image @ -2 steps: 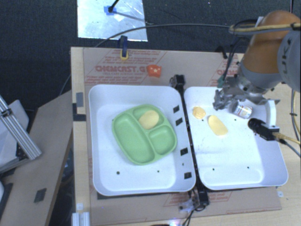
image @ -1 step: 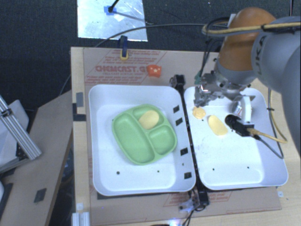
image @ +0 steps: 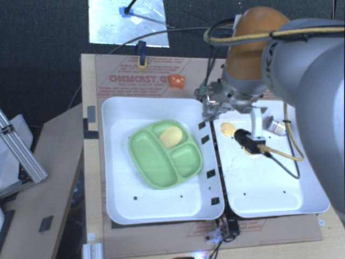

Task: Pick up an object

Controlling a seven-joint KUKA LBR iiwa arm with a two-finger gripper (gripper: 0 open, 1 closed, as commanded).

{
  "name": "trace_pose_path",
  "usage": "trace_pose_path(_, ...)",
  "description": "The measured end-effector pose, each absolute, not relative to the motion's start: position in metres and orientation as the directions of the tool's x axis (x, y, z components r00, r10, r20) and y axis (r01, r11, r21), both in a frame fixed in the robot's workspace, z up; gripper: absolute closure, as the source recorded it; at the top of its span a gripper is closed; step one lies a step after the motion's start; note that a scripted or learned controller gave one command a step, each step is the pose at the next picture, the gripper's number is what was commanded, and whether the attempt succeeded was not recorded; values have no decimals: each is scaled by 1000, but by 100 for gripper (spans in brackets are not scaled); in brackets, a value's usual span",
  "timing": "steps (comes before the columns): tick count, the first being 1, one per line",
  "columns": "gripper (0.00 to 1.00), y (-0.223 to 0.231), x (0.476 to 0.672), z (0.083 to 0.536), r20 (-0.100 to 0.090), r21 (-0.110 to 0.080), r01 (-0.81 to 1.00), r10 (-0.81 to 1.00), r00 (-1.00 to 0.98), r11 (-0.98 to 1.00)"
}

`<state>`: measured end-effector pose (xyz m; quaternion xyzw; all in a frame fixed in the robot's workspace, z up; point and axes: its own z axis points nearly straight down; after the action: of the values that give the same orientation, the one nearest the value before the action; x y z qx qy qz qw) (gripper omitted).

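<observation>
1. Two shallow white bins, the left bin and the right bin, lie side by side on a brown board printed in red. The wires at the near edge, where the bins meet, are too small to make out.
2. At the left, a metal rail is cut off by the picture's edge.
3. A green divided plate lies flat in the left bin, with a yellow lump in its far small compartment.
4. A second yellow lump lies near the right bin's far left corner. A small pale cylinder lies farther right, and its label is too blurred to read.
5. The gripper hangs over the far end of the line between the bins, just beside the second lump. Its tip is lost in metal clutter, so I cannot tell whether the claw is spread or pressed together.
6. The grey arm hides the right bin's far right corner.
7. An orange-red thing, too blurred to make out, sits on the board beyond the bins. A blue clamp grips the board's far edge.
8. Farthest off, a foil sheet lies on dark cloth.
</observation>
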<state>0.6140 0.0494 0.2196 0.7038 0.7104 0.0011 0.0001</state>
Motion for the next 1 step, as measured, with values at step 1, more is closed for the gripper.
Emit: trace_pose_path(1,100,105,632,231,2,5,1000,1000,-9,9)
